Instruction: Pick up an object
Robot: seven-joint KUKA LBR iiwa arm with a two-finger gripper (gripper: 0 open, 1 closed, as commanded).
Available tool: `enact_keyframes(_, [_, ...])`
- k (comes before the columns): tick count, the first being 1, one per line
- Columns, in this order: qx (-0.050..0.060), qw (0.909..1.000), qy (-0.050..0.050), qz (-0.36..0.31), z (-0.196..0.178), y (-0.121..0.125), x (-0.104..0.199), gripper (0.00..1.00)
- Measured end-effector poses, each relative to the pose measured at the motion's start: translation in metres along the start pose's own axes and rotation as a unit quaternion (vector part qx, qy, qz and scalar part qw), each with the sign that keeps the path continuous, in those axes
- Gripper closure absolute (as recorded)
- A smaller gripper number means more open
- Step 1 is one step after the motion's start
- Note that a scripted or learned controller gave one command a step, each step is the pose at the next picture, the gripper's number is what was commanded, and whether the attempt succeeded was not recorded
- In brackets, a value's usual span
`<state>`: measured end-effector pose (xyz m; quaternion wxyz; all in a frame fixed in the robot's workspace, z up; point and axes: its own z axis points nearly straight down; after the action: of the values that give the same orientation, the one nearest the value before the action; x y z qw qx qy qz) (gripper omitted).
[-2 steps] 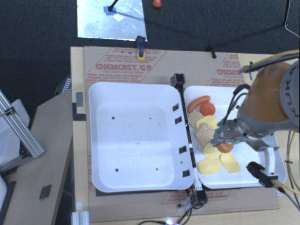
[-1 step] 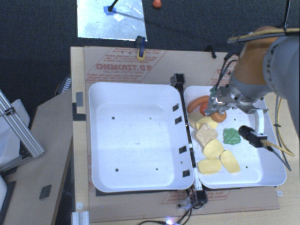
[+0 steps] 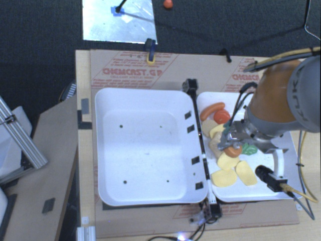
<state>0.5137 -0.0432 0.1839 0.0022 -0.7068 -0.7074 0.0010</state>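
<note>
The right bin (image 3: 261, 194) holds a pile of toy food. An orange sausage (image 3: 212, 110) and a red tomato (image 3: 221, 117) lie at its back left. Several pale yellow pieces (image 3: 226, 177) lie toward the front. A green piece (image 3: 249, 148) and an orange piece (image 3: 233, 151) sit in the middle. My gripper (image 3: 229, 140) is down among these middle pieces, right over the orange one and a pale yellow piece (image 3: 217, 130). The wrist hides the fingertips.
The left bin (image 3: 110, 179) sits beside the right one, parted by a black clipped divider (image 3: 198, 139). A cardboard sheet (image 3: 130, 69) lies under both bins. A small orange ball (image 3: 168, 3) rests on the dark floor behind.
</note>
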Motion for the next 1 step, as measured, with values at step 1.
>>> enact_keyframes(1, [-0.002,1.0000,-0.001,0.000,-0.0001,-0.0275,0.0066,1.00])
